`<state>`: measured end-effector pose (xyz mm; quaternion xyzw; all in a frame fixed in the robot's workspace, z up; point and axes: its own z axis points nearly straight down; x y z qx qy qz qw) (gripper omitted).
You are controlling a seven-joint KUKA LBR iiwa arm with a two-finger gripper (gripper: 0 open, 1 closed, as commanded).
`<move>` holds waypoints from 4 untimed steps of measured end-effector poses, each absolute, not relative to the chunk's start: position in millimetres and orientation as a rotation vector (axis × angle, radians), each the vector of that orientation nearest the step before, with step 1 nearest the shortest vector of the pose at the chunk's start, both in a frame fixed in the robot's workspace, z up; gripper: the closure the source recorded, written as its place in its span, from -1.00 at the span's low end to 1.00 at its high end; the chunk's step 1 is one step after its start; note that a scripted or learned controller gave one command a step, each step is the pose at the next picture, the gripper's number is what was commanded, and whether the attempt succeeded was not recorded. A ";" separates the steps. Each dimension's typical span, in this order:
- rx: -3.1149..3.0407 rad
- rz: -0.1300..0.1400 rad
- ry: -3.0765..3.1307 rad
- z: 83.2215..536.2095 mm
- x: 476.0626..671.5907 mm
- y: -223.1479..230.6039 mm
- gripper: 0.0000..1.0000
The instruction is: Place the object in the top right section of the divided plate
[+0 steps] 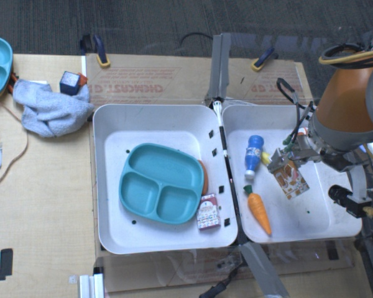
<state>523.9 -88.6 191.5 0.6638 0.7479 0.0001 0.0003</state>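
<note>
Snack packet [290,180] pinched in the hand [285,162] above right bin [336,219], divided plate [161,184] in left bin [112,228].

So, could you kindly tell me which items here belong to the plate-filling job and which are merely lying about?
Belonging to the job:
teal divided plastic plate
arm's gripper, over the right bin
printed snack packet at the gripper

Lying about:
orange toy carrot
blue-capped small bottle
small red-and-white carton
crumpled grey cloth
</note>
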 end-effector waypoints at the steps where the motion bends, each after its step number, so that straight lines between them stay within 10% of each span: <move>1: 1.888 -0.003 2.512 191.0 525.4 -17.8 1.00; 2: 1.764 -0.003 2.601 190.9 511.1 49.2 1.00; 4: 1.395 -0.004 2.816 177.9 607.3 166.6 1.00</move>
